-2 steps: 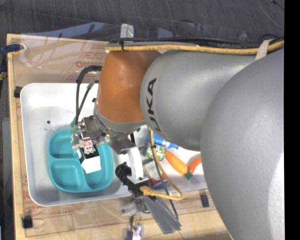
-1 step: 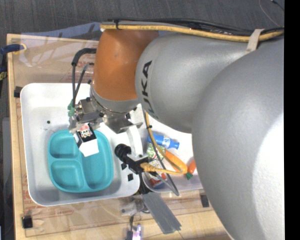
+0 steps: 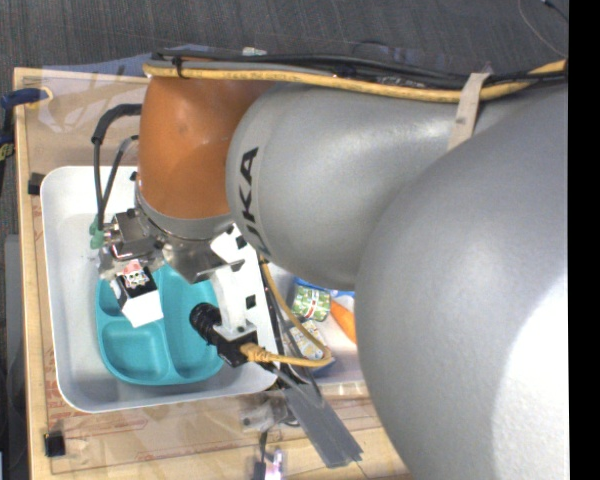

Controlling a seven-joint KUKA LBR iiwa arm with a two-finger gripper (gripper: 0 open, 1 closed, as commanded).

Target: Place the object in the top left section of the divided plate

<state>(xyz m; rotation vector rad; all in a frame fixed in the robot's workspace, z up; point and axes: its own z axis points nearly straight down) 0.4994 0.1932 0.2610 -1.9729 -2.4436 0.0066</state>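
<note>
The grey arm [image 3: 410,228] with its orange band [image 3: 185,148] covers much of the view, reaching in over the left white bin [image 3: 65,298]. Its end effector [image 3: 130,268] hangs low over the teal divided plate [image 3: 160,343], which lies inside that bin directly beneath and just below-right of the end effector. Whether anything is gripped there, or how the grasping part is set, cannot be told, since the wrist housing and a white tag [image 3: 140,308] with a small red-and-black mark hide the tip. The object named in the task cannot be picked out with certainty; the plate's visible lower compartments, below the end effector, show bare teal, and the section under the end effector is hidden. Black cables [image 3: 105,158] loop up to the left of the wrist, and a white bracket [image 3: 235,288] with a black connector sits to the right of the end effector. Further right, beyond the bin wall, a colourful packet [image 3: 310,303] and an orange item [image 3: 342,320] lie partly hidden beneath the arm. The wooden surface [image 3: 40,98] borders the bin on the far side.
</note>
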